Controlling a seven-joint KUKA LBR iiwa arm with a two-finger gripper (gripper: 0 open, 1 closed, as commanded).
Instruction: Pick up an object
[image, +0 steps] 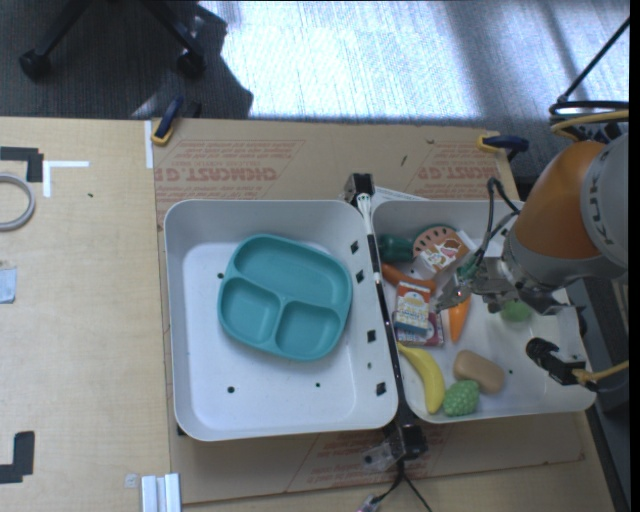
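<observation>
Arm comes in from 3 o'clock, orange band (565, 205) over the right bin (540, 395), gripper (462, 288) low over the clutter near that bin's middle. Fingers: can't tell how far apart they are, too small and dark against the items; nothing visibly between them. Right under/just beside the tip: orange carrot (458, 320), pointing toward 6 o'clock. At 9 o'clock of the gripper, a printed snack packet (413, 312) by the bin's left wall; at 11 o'clock a round orange-and-white disc (438, 243) and a dark green item (395, 246). Toward 6–7 o'clock: banana (427, 375), green bumpy piece (461, 399) touching it, tan bread-like lump (480, 371) just above that. Small pale green thing (516, 312) at 3 o'clock of the gripper, partly under the wrist. Left bin (195, 380) holds a teal three-compartment tray (286, 297), flat, roughly centred.
</observation>
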